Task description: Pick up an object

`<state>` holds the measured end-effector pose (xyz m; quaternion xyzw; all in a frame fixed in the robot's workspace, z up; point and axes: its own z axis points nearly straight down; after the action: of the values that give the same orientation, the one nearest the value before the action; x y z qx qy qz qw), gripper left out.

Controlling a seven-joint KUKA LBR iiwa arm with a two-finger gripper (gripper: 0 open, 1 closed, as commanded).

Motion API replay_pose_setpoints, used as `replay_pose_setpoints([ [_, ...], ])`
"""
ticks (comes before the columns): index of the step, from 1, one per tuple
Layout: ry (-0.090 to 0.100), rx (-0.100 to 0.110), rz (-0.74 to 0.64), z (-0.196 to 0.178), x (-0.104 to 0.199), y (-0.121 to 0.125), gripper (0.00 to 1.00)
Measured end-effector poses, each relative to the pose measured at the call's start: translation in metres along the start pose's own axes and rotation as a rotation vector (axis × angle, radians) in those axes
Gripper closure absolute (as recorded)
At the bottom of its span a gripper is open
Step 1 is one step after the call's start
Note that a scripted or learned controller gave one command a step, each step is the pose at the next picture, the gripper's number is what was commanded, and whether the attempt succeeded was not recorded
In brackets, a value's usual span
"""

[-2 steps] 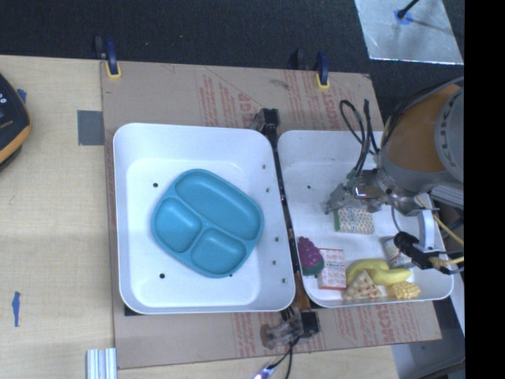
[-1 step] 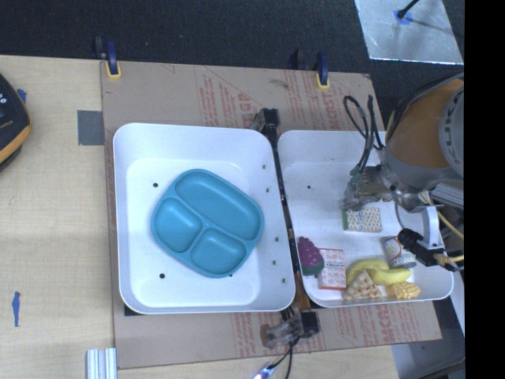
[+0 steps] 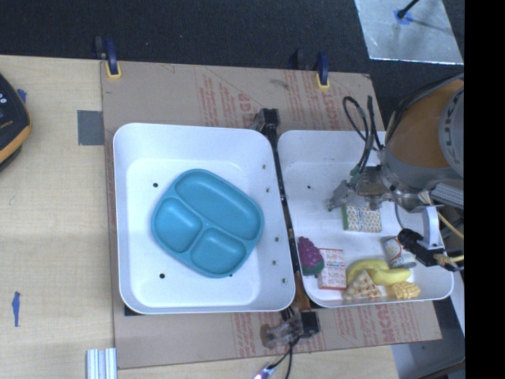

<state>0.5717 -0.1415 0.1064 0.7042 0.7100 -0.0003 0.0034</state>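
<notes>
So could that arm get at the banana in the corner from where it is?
Probably yes. The banana lies uncovered on top of the pile in the right bin, and the gripper hovers in that same bin, above it in the view, with nothing between them.

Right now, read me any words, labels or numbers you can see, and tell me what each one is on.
None can be read.
Red print on the cardboard sheet: too blurred.
Small card with red marks: too small.
Patterned packet beside the gripper: blurred.
Yellow-edged device: nothing readable.
</notes>
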Motion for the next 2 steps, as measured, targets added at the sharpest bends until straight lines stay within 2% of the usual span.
replay_pose_setpoints([
  [1,0.0,-0.003,0.004,0.01,0.0,-0.002,0.0],
  [2,-0.003,-0.003,0.005,-0.001,-0.003,-0.001,1.0],
])
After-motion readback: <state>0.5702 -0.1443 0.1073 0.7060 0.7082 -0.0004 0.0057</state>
